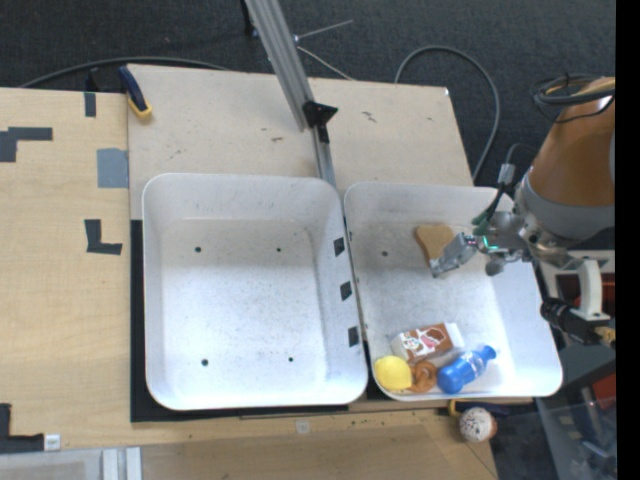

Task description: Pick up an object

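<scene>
In the right bin (395,293) a tan wedge-shaped piece (432,236) lies near the back. My gripper (450,257) hangs low over this bin, just to the right of the wedge and touching or nearly touching its edge. Along the bin's front edge lie a yellow lemon-like object (393,373), a white and red packet (425,342), a small brown curled piece (425,376) and a blue bottle (467,366). Nothing is seen held in the gripper.
The left bin (240,298) sits beside the right one, with a raised divider between them. A slanted metal rail (285,53) crosses the back of the bench. A small ball (478,424) rests outside the right bin's front edge. The arm's body (575,183) fills the right side.
</scene>
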